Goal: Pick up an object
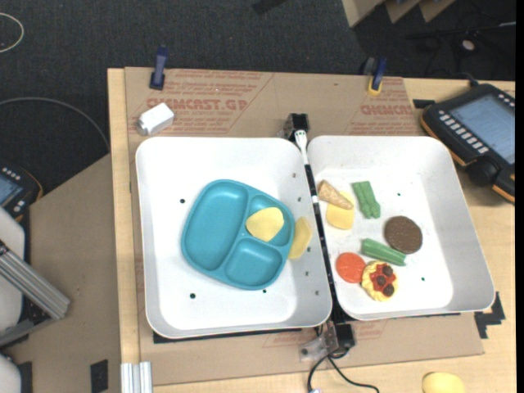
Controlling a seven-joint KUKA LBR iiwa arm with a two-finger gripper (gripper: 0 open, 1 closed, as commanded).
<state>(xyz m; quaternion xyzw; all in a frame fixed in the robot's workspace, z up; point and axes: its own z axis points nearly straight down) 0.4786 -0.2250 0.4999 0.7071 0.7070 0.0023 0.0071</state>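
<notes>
The left white bin (164, 285) holds a blue divided plate (221, 240) with a yellow piece (265, 223) in its right compartment. A pale yellow slice (300, 238) leans against the plate's right side. The right white bin (442, 170) carries several toy foods: a tan wedge (333, 194), a yellow chunk (340, 216), a green piece (366, 199), a brown round cookie (403, 234), a green bean (382, 251), a red disc (350, 267) and a yellow piece with red dots (380, 280).
The bins rest on a cardboard sheet (246, 97) held by two blue clamps (158, 68). A white block (155, 119) lies at the back left. A black pendant (483, 133) sits at the right. A yellow object (442, 382) lies at the bottom right.
</notes>
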